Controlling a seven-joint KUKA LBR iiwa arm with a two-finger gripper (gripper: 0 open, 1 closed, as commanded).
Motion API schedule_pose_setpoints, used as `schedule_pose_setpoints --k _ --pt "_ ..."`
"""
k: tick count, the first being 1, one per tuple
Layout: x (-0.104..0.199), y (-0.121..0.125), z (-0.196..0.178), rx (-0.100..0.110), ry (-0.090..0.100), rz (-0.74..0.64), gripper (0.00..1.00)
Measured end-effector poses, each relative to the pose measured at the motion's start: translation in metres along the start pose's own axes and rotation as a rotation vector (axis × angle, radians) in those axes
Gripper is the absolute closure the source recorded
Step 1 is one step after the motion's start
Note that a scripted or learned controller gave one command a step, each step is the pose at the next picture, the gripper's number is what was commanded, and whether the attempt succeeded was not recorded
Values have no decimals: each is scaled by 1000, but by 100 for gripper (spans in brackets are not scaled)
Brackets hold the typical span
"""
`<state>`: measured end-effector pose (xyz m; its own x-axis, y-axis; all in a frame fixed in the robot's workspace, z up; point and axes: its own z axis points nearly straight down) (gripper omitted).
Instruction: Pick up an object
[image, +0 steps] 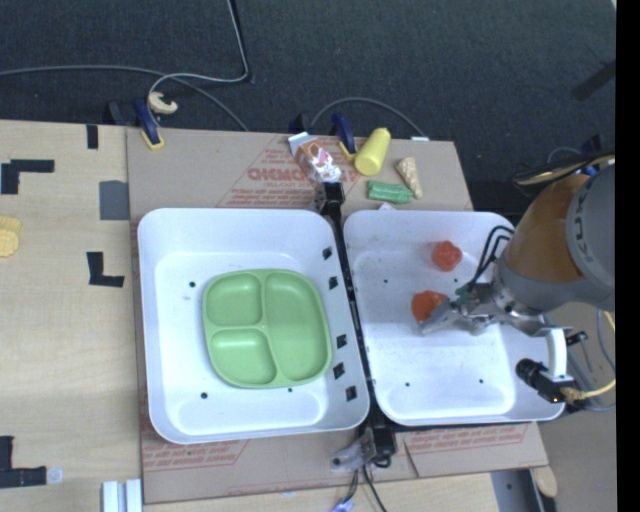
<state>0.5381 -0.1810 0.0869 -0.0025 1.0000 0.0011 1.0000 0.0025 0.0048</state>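
Camera view: looking down at a slant on 2 shallow white bins side by side on the bench (60, 400).
Arm: grey, with an orange band above the wrist (545, 245), reaching in from the right and bent low over the right bin (440, 385).
Gripper (432, 318): down near the bin floor, tip touching or just beside the lower orange-red object (427, 302).
Fingers: state cannot be told; dark, foreshortened and merged with the object's edge, so neither released nor clenched can be claimed.
Task's thing: most likely that lower orange-red object, lying mid-bin toward the left wall of the right bin.
Second candidate: another orange-red object (446, 255), farther up the same bin, apart from the gripper.
Left bin (165, 250): holding a green divided plate (267, 327) with 3 compartments, well apart from the arm.
Beyond the bins: a yellow object (372, 150), a green piece (390, 191), a tan piece (408, 176) and a small printed packet (316, 159) on the cardboard.
Step in hand: judged to be the final approach or the closing on the lower object; no lift evident, object appearing to sit on the bin floor.
Next move calls for: a firm closure straddling the object, then a straight lift to check the hold; risk of nudging it aside if contact falls off-centre.
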Motion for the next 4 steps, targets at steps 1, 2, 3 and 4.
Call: schedule_pose_setpoints --k 1,2,3,4 --pt "49 49 0 -2 -2 -1 0" --pt "55 25 0 -1 -4 2 0" --pt "54 25 -9 -1 -6 2 100" --pt "-23 88 0 -3 -5 1 100"
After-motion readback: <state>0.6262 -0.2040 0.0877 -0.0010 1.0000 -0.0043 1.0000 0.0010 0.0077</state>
